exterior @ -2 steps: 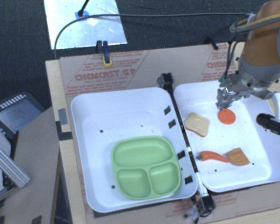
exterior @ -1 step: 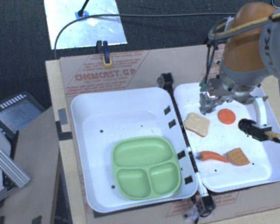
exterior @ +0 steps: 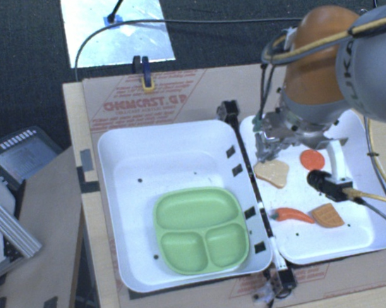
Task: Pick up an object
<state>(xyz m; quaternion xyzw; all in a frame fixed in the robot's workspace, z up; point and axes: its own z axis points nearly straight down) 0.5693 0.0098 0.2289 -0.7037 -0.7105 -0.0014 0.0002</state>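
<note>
Cardboard-topped bench (exterior: 170,92) — two white bins; green tray (exterior: 202,230) in the left. Gripper (exterior: 267,148) hangs over the right bin's toast (exterior: 272,173) — fingers' state I cannot tell.

Divided plate (exterior: 201,229) in left bin (exterior: 124,195), toward front. In right bin (exterior: 381,226): bread slice (exterior: 273,172) near left wall, round slice (exterior: 313,160) right of it — carrot (exterior: 294,215) and cracker (exterior: 327,215) in front, side by side.

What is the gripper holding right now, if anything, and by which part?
Nothing that can be seen. The gripper hovers in the right bin just above the bread slice, with no object visible between its fingers.
</note>
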